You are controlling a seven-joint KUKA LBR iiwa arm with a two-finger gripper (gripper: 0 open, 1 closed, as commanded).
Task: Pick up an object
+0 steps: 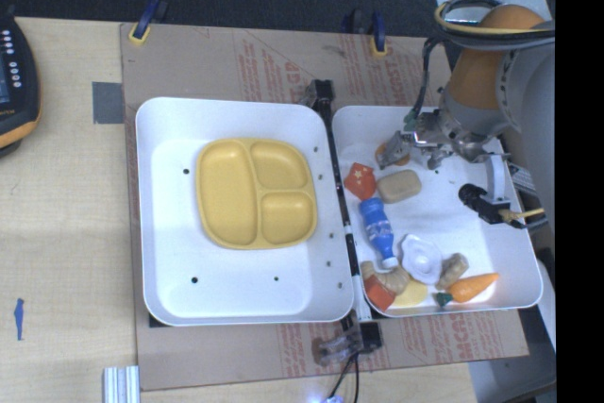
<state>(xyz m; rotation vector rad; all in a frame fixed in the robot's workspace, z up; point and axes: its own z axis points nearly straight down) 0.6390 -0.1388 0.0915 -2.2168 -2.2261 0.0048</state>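
**Item:** small brown piece (388, 152), at the far end of the right bin (440, 212). It is the likeliest pick, lying just beside and partly under the gripper (418, 144).

**Grip state:** open or closed cannot be told at this slant; nothing is seen held.

**Handling:** centre over the piece before descending and come straight down. Keep clear of the tan oval (400, 186) just nearer the camera, and close across the narrower side. The piece looks small and low, possibly crumpled, so a shallow grasp may slip.

**Right bin, other contents:**
- one red wedge (360, 179)
- one blue bottle (377, 231)
- one white cup (420, 255)
- one brown lump (454, 265)
- one carrot (470, 287)
- one red piece (379, 293)
- one pale yellow piece (411, 295)

**Left bin** (170, 231)**:** one yellow divided plate (255, 193), three compartments.

**Bins:** two.
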